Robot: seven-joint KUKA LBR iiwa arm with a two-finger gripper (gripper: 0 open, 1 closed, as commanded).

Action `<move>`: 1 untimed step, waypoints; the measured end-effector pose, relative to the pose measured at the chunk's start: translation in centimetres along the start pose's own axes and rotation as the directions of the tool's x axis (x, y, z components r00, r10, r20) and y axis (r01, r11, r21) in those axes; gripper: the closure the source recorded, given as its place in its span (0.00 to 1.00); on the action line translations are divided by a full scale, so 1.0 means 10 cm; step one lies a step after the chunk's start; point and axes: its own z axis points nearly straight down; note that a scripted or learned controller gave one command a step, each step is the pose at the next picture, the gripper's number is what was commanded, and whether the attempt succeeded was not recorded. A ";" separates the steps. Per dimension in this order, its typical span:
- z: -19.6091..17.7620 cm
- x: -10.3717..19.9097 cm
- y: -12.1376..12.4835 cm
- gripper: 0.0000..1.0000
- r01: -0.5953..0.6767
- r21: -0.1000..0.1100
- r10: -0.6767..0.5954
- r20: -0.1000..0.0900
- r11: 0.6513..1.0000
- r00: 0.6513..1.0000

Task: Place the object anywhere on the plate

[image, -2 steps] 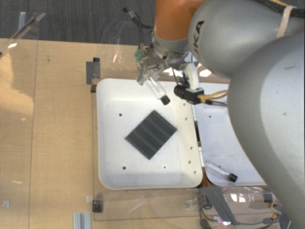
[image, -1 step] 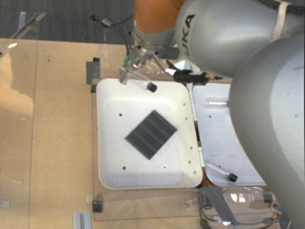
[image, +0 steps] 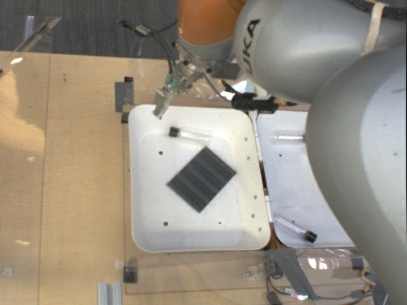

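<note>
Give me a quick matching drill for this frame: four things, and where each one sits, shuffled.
Things:
1. dark ribbed plate
2. clear tube with a black cap, left bin
3. clear tube with a black cap, right bin
4. gripper

Places:
A. near the front edge of the right bin
B. over the back left corner of the left bin
C. flat in the middle of the left bin, turned like a diamond
D. lying just behind the plate, near the back wall

Pairs: 1-C, 2-D, 3-A, 4-B
</note>
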 end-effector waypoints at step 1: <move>1.62 0.19 -0.10 0.00 -0.237 0.002 0.237 -0.002 0.972 0.972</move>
